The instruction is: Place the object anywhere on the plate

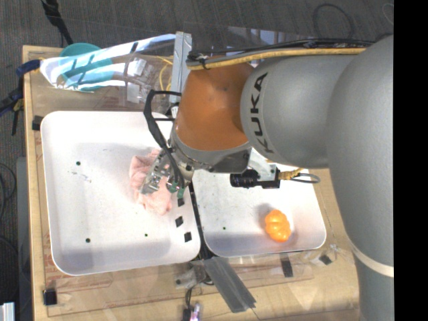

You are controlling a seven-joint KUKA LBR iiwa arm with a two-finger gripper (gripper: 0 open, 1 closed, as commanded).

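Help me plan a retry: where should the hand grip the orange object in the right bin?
Grip the orange object across its narrower middle, coming straight down from above. It is small, rounded and lumpy, lying free on the right bin floor, apart from the walls.

Left bin (87, 246): white, plain, with a few small dark dots on its floor. Right bin (227, 243): white, likewise plain. Crumpled cloth-like item (148, 182) in the left bin: pale pink, mottled lighter and darker. Lumpy object (278, 225) in the right bin: orange to yellow-orange. Arm (321, 105): grey, with dark lettering. Band (210, 112) above the wrist: orange. Tool (164, 176): metallic grey with black parts and small green spots. Desk (37, 79): light tan wood. Floor (100, 12): dark grey. Item (83, 62) at the desk's far left corner: teal, under clear, glossy plastic.
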